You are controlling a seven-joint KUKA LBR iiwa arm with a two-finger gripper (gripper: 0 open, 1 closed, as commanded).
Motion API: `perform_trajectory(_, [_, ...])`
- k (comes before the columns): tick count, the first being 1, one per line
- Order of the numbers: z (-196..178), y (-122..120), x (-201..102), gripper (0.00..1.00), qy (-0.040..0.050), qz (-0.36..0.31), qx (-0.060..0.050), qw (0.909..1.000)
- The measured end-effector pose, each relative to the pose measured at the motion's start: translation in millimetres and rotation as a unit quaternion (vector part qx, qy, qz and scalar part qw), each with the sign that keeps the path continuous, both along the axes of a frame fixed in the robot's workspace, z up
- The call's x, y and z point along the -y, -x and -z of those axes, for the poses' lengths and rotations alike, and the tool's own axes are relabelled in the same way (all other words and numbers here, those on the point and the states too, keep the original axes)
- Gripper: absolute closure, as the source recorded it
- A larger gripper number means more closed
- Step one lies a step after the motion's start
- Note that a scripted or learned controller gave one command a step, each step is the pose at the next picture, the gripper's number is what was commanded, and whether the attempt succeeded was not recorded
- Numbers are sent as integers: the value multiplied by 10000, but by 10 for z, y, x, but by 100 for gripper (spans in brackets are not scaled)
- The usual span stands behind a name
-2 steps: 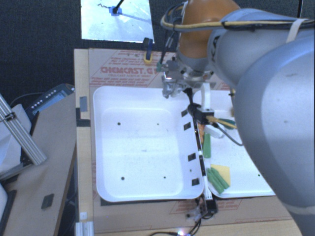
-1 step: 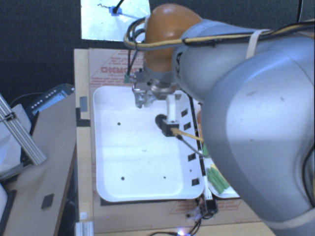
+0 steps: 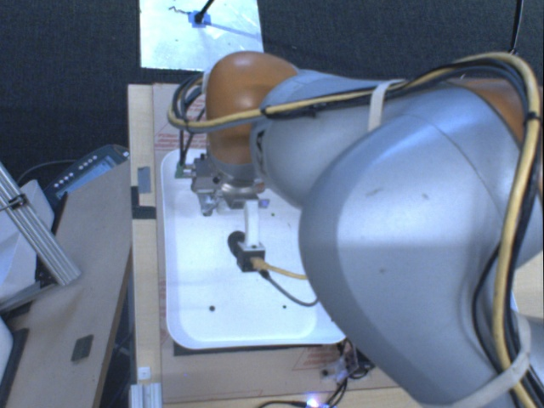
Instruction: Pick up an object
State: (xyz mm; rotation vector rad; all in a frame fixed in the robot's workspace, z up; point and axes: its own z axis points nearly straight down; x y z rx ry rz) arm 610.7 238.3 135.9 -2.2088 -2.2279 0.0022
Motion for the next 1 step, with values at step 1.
perform_trajectory(1, [-1015, -201, 39, 100, -9, 18, 74, 10000])
